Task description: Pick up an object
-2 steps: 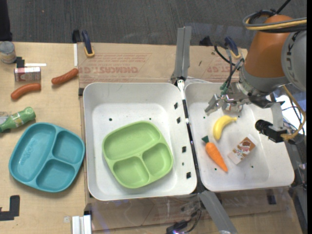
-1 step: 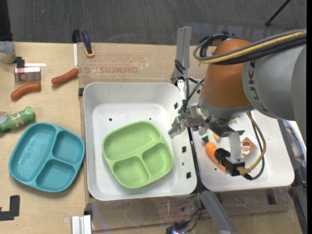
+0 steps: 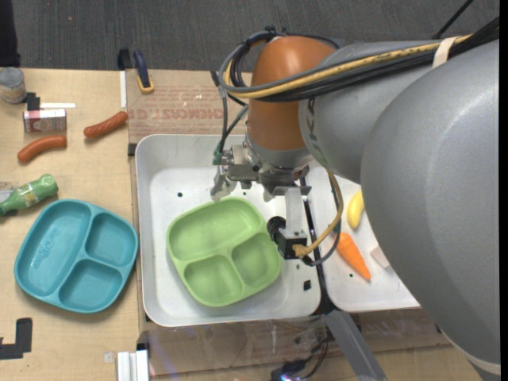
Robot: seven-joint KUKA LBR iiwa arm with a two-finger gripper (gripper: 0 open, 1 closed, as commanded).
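Far out to the view's left of the claw (image 3: 252, 186), on the bare wooden bench, stood a grey can (image 3: 10, 84) and a small carton (image 3: 44, 120). Two sausages (image 3: 41, 147) lay near the carton, the second sausage (image 3: 105, 125) somewhat closer to the claw. Below these, also well left of the claw, a green bottle (image 3: 28, 194) lay on its side just above a teal divided plate (image 3: 75, 252).

Closer in, up and to the left of the claw, a clamp (image 3: 140, 69) sat at the corner of a cardboard sheet (image 3: 182, 106) that bordered the far edge of the left bin (image 3: 155, 181).

The claw hung inside the left bin, under the orange band (image 3: 286, 86) of the arm. The green divided plate (image 3: 225, 251) lay flat on the bin floor directly below and in front of the claw, with the plate's far rim just beside the claw. Whether the claw touched that rim could not be determined. Whether the claw stood apart or together could not be determined either; the wrist and cabling (image 3: 305, 244) obscured it.

To the right of the claw, in the right bin (image 3: 381, 292), a yellow item (image 3: 355, 209) lay near a carrot (image 3: 354, 257), both well apart from the claw
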